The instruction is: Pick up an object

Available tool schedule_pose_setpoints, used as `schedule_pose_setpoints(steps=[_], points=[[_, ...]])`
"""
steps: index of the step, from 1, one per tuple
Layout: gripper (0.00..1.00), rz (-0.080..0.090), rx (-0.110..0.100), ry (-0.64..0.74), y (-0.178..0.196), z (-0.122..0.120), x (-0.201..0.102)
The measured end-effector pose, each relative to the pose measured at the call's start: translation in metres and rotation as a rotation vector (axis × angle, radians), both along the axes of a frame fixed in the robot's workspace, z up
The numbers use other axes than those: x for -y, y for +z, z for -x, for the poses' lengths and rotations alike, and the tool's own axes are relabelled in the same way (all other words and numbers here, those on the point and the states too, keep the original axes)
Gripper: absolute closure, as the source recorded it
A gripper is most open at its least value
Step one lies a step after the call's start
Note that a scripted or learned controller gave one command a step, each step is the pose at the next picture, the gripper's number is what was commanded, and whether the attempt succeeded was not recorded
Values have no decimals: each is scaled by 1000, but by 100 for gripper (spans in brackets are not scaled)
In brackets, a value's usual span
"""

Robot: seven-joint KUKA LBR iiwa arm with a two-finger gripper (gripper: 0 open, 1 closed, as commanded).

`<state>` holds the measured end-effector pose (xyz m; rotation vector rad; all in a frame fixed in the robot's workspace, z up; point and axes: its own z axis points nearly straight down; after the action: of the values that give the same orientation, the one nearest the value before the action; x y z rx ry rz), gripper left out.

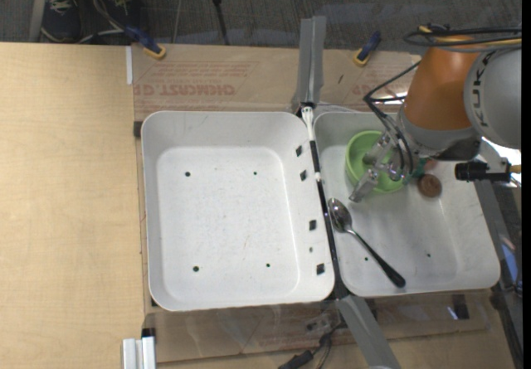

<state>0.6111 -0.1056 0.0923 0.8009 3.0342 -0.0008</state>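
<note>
The gripper (375,177) is hanging low over the far part of the right bin (452,264), its metal parts crowding in front of a green bowl (362,157) and overlapping that bowl's near rim. Whether it is gripping the bowl, or how its jaws are standing, cannot be told from this slanted view, because the wrist is covering the spot where they would be meeting. A thin silvery piece is slanting down and to the left from the wrist, ending close to the bin floor just beyond a spoon (362,240). The spoon is lying on the bin floor with its shiny bowl end near the divider between the bins and its dark handle running diagonally toward the near right. A small brown object (429,186) is sitting on the floor just to the right of the gripper, partly tucked under the arm. The arm (465,94) itself, grey with its orange band, is reaching in from the right and shading the bin's far corner, with black cables looping around the wrist. The left bin (166,210) is sitting right beside the right one, their rims touching along the dark hinge-like divider. Both bins are resting on a cardboard sheet (216,81), with a pale wooden benchtop (66,193) spreading off to the left.
</note>
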Motion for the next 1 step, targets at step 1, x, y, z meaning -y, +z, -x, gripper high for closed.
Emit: schedule_pose_setpoints(steps=[1], points=[[0, -2, -15, 13, -1, -34, -8]])
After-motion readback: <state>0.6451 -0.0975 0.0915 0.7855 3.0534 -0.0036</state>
